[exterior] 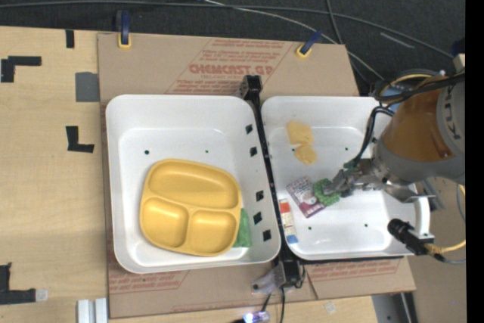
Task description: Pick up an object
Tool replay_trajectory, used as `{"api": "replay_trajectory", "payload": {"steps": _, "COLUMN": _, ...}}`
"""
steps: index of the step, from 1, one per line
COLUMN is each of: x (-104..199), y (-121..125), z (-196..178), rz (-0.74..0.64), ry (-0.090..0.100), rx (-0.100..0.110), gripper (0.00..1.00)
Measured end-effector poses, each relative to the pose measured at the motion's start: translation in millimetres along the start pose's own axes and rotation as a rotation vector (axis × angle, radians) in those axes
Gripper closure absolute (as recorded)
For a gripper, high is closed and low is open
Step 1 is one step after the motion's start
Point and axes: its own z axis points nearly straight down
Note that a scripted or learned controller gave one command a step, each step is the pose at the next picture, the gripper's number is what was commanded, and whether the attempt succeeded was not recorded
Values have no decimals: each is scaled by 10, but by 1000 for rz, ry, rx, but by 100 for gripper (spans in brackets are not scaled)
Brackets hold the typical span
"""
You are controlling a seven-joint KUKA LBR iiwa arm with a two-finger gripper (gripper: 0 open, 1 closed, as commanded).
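My gripper reaches down into the right bin from the right, below the grey wrist and orange band. Its tip sits right against a small green object on the bin floor. A purple and white packet lies just left of the green object, touching it. Two pale yellow chunks rest farther back in the same bin. A small red, white and blue item lies along the bin's left wall.
The left bin holds a yellow divided tray with a green item tucked under its right edge. A black divider runs between the bins. Cables trail across the dark bench behind.
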Motion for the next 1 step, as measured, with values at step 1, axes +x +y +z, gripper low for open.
{"api": "replay_trajectory", "payload": {"steps": 1, "x": -4, "y": 42, "z": -423, "rz": 1, "ry": -2, "rx": 27, "gripper": 100}}
